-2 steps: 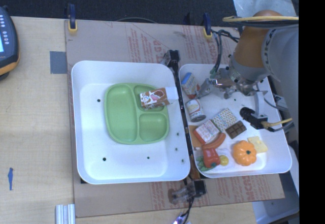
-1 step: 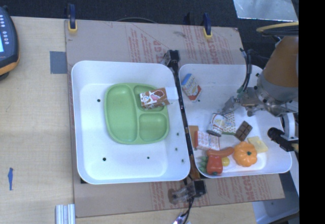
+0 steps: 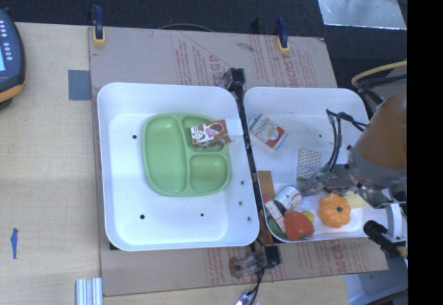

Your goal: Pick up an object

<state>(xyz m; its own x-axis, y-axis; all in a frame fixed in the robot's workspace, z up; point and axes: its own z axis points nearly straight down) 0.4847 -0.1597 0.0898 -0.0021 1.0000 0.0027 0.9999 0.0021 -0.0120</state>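
arm [image 3: 384, 137] reaches over right bin [image 3: 304, 97] from the right | end effector state: cannot tell, hidden under wrist | candidates nearby: orange pumpkin [image 3: 335, 211], red pepper [image 3: 298, 225] | green tray [image 3: 185, 154] sits in left bin [image 3: 118, 158], holding small carton [image 3: 210, 134]

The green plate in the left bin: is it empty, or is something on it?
Not empty. The green plate holds one small brown-and-white carton, lying in its upper right compartment; its other compartments show bare green.
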